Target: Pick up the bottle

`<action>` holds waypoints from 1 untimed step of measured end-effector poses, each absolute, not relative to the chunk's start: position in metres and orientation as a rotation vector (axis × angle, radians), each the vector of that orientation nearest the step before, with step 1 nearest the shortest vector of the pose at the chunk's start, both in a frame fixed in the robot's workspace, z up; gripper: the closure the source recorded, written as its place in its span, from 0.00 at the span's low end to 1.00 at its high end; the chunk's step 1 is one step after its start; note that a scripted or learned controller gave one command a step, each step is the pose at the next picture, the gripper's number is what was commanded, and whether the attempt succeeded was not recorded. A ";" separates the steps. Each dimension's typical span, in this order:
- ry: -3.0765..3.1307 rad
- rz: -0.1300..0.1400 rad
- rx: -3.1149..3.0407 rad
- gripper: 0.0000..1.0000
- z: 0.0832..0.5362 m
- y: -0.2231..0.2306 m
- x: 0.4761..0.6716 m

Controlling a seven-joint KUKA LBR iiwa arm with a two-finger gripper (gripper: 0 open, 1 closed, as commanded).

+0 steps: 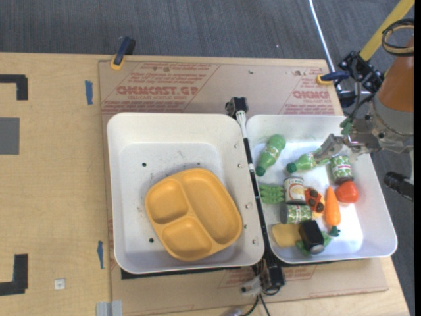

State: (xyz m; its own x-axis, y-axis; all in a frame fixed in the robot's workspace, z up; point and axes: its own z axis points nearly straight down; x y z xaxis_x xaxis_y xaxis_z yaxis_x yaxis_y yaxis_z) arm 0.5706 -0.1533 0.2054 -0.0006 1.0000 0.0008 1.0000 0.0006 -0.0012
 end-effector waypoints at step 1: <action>-1.603 0.001 -2.702 0.00 0.103 -0.145 0.630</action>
